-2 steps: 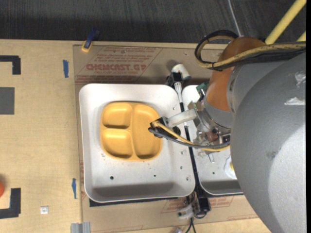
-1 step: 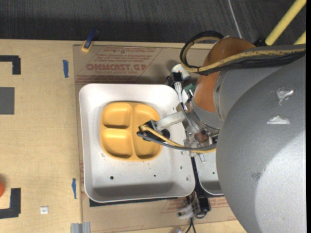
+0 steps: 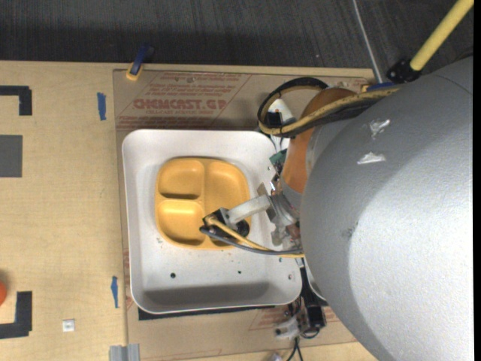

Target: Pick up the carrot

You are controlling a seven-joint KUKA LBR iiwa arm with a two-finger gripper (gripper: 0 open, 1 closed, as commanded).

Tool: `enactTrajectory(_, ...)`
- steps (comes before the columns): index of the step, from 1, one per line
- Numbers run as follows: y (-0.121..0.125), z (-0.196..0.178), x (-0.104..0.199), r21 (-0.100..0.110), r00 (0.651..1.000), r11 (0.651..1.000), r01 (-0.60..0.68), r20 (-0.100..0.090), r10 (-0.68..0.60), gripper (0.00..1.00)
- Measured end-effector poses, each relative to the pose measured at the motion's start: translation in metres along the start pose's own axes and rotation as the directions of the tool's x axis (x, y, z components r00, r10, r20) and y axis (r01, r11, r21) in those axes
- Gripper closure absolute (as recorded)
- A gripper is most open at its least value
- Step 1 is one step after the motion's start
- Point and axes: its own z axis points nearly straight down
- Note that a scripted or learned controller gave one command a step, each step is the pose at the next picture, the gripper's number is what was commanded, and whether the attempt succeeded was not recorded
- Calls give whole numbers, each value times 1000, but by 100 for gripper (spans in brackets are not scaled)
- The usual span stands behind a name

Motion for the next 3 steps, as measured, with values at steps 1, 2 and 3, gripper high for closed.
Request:
enactTrajectory(1, 17, -62, -4, -3, 998, 998, -58, -5, 58, 100)
enactTrajectory(2, -10, -31, 3, 0, 999, 999, 40, 0, -40, 100)
enactTrajectory(3, -84, 10, 51, -2, 1000, 1000, 6, -5, -7, 100)
